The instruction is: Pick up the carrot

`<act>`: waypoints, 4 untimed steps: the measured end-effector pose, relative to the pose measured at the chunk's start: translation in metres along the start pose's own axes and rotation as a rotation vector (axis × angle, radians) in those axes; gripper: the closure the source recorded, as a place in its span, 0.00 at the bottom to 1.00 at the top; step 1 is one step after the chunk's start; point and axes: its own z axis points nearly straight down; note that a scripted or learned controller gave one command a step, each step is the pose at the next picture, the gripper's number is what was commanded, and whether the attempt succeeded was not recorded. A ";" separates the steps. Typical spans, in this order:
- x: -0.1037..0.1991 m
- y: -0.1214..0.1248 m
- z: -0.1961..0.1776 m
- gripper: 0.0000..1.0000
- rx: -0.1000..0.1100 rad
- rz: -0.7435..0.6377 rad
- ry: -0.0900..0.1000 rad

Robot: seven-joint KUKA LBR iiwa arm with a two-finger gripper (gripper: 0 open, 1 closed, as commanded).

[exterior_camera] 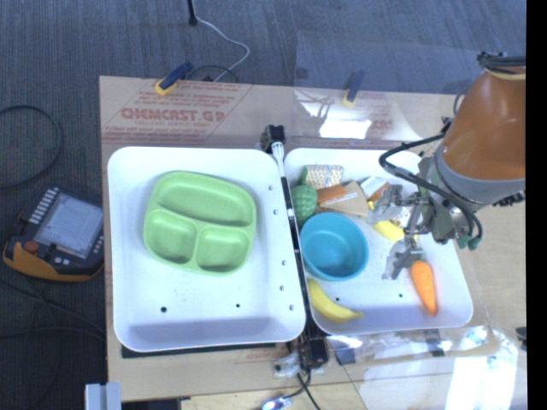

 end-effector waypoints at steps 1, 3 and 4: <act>0.010 -0.034 0.106 0.00 -0.003 -0.340 0.005; -0.053 -0.121 0.164 0.00 0.004 -0.249 -0.021; -0.006 -0.107 0.163 0.00 0.013 -0.591 -0.023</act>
